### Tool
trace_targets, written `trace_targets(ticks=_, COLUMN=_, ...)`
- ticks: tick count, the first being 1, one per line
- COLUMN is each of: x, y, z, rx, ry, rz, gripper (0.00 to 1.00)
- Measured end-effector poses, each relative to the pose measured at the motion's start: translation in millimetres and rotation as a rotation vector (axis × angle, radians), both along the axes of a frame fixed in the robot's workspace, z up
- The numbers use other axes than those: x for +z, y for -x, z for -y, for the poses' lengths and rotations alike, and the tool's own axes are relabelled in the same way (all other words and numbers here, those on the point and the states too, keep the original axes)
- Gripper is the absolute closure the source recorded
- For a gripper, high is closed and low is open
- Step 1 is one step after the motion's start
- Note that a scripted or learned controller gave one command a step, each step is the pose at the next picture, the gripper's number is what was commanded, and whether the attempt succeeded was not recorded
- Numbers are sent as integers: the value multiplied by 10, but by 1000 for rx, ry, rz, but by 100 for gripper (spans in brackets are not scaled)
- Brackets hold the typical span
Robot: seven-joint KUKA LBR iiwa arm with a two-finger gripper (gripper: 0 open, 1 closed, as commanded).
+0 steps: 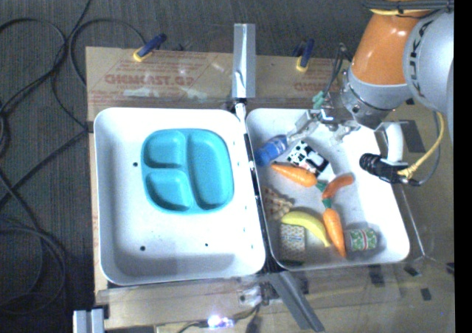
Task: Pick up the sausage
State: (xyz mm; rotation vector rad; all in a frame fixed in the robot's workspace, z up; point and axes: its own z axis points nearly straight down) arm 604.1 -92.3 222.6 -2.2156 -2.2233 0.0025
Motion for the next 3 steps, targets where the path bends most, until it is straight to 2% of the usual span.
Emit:
trace_targets(ticks=1, x=-751, y=294, z=783, rx=112, ry=1, rz=0, gripper=0)
trace_targets(ticks=2, x=-1322, y=316, z=1138, rx=-10, ry=-5, rz=5, gripper=0)
trace_targets(ticks=3, x=-1236, y=316, z=1138, rx=-10, ry=-4, rz=4, gripper=100)
